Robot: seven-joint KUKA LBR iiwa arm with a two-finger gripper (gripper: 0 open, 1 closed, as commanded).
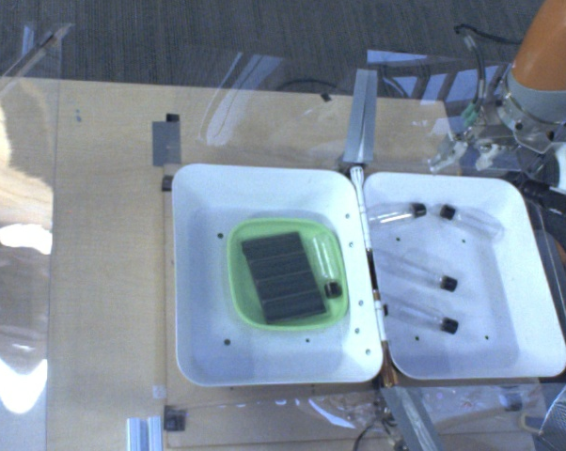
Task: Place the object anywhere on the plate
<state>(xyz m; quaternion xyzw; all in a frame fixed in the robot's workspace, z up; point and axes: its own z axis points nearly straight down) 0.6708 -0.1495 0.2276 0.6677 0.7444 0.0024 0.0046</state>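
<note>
A green plate (243, 297) sits in the left white bin (198, 252). On the plate lies a dark ridged block (281, 277). Beside it, along the plate's right side, rests a clear tube with a black cap (326, 275). Several more clear tubes with black caps lie in the right bin (527, 299), among them one near the back (400, 213) and one near the front (424, 319). My gripper (457, 150) hangs at the top right, above the bench just behind the right bin's back edge, apart from all the tubes.
The grey arm with its orange band (551, 40) and its cables fill the top right corner. A metal bar (361, 116) stands behind the seam between the bins. Bare wooden bench (95, 252) stretches to the left.
</note>
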